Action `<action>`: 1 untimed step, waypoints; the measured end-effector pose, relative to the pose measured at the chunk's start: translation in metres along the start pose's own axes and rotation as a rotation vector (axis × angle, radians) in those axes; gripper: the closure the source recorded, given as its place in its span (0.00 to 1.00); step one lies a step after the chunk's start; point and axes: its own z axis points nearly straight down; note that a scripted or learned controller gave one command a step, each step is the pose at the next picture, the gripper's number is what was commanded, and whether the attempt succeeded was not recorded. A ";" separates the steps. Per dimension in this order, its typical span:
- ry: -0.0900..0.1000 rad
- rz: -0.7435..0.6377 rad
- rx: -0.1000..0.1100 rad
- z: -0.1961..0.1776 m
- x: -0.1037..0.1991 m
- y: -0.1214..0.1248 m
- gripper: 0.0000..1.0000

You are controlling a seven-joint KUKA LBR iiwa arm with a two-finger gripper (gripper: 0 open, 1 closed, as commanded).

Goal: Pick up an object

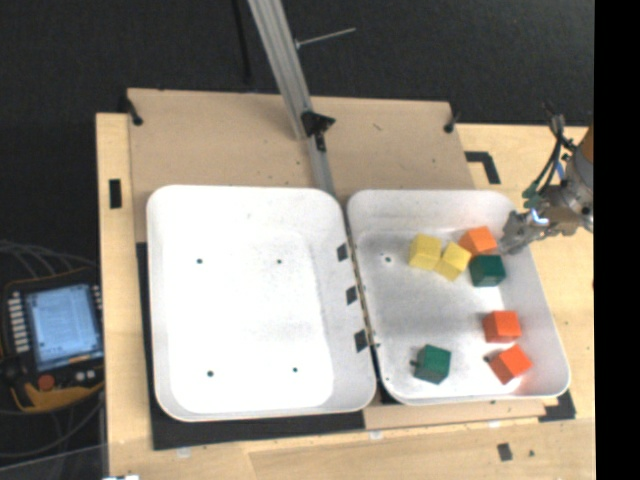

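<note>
Camera view puts the claw [520, 230] at the right bin's [400, 393] upper right rim; whether it is released or clenched cannot be told. Just left of it sit an orange cube [479, 239], a dark green cube [487, 269] and two touching yellow cubes [438, 255]. Well below lie two more orange cubes [505, 343] and a green cube [432, 363]. Far left, the left bin [165, 298] offers open floor. No legible writing.

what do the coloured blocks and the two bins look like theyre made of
Blocks, e.g. the yellow block and green block: likely painted wood or plastic; flat, even colour, crisp edges, no glare. Right bin and left bin: probably moulded plastic; smooth white, rounded corners, faintly speckled floor.
</note>
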 end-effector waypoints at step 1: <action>0.002 -0.002 0.007 0.013 0.049 0.013 1.00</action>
